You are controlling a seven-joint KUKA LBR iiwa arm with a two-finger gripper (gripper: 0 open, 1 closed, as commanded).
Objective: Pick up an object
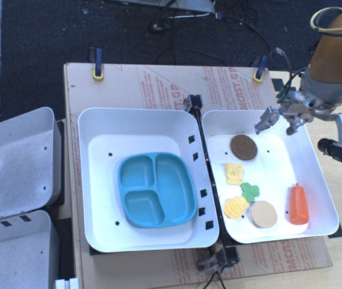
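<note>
Just now the gripper point(282, 122) hangs over the far end of the right bin point(318, 179), its two dark fingers point(266, 121) spread apart with only the white bin floor showing between them; they hold nothing. The nearest candidate is the brown disc point(243, 147), lying flat on the bin floor just beside the left finger, toward the camera and a little to the left in the view. Being round, it has no long axis to line up with, so I judge the coming move turns mainly on shifting the fingers that short way toward it and down.

Farther toward the near end lie the other pieces, each apart from the fingers: a pale yellow wedge point(235, 173) that looks like toy cheese, a small green lumpy piece point(250, 191), a ridged yellow piece point(236, 208) and a tan disc point(264, 214), these last two touching or nearly so. An orange bottle point(298, 204) lies on its side near the right wall, its long axis running roughly from far to near. All look like smooth, hard plastic toys.

The left bin point(99, 161) holds a blue divided tray point(157, 189), glossy, with three compartments. Both bins sit on the brown desk point(141, 83).
</note>
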